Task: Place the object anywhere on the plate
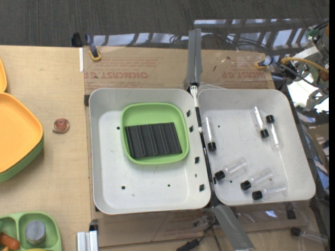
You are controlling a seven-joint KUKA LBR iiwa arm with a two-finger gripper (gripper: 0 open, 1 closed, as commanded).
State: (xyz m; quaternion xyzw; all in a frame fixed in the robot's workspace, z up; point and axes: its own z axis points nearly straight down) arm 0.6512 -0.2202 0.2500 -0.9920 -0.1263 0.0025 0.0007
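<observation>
We look down on two shallow white bins side by side on a sheet of brown cardboard [157, 69]. In the left bin [102, 161], centre left of the frame, a green plate [152, 109] sits toward the bin's upper half. A dark ridged slab [153, 140] lies flat on the plate, inside its rim and covering most of its lower part.

The right bin [235, 140] holds six clear vials with black caps [230, 169]. One lies along the bin's left wall, two in the upper right, and three are grouped near the lower edge. None of them touches the plate.

Red print runs across the cardboard above the left bin. It appears upside down, and we cannot read its letters with confidence. A fainter line of print marks the cardboard above the right bin, also illegible.

On the wooden surface [52, 88] at the frame's left edge rests a stack of orange plates [18, 135], with a small reddish knob [61, 125] just beside it. A green divided tray [26, 221] in the lower left corner carries a grey round piece [35, 232].
</observation>
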